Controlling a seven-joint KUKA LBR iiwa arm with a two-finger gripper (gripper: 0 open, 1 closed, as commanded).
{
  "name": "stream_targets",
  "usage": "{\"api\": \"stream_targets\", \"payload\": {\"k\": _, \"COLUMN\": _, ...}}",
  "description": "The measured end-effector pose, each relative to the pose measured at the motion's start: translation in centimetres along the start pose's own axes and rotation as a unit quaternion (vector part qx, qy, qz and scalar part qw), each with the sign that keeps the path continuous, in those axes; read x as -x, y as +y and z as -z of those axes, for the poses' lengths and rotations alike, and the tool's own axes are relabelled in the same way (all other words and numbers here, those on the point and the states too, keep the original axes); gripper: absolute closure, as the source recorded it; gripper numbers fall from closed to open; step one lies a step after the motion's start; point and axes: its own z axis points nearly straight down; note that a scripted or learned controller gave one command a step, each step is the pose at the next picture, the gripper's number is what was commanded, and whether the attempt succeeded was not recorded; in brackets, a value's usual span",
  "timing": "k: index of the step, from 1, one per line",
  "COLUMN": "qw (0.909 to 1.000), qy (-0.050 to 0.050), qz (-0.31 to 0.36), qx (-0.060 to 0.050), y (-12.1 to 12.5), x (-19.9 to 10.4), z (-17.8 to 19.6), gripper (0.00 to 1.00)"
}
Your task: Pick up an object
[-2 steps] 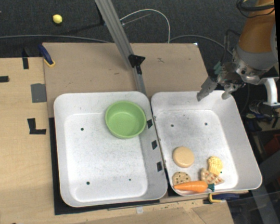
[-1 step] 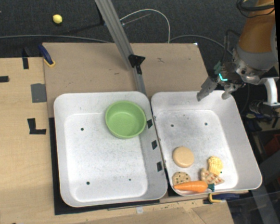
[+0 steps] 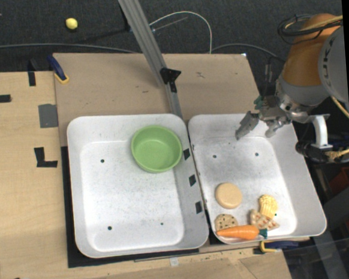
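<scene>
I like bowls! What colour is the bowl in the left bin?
The bowl is light green, plain with no pattern, seen clearly in the camera view.

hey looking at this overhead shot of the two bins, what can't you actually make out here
- Gripper: its spread fingers hang over the right bin's far end; how high above the floor is unclear from this slanted view.
- Arm: cut off by the right edge.
- Small items beside the carrot: cracker and yellow pieces too small and crowded to identify.
- Green bowl: it hides the left bin's floor beneath it.
</scene>
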Motion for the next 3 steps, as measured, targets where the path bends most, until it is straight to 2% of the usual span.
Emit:
{"api": "stream_targets", "payload": {"k": 2, "qw": 1.0, "qy": 0.0, "qz": 0.0, "qx": 0.0, "y": 0.1, "x": 0.0, "z": -9.9, "gripper": 0.0}}
{"api": "stream_targets", "payload": {"k": 3, "qw": 1.0, "qy": 0.0, "qz": 0.001, "qx": 0.002, "y": 0.2, "x": 0.0, "z": -8.6, "gripper": 1.0}}
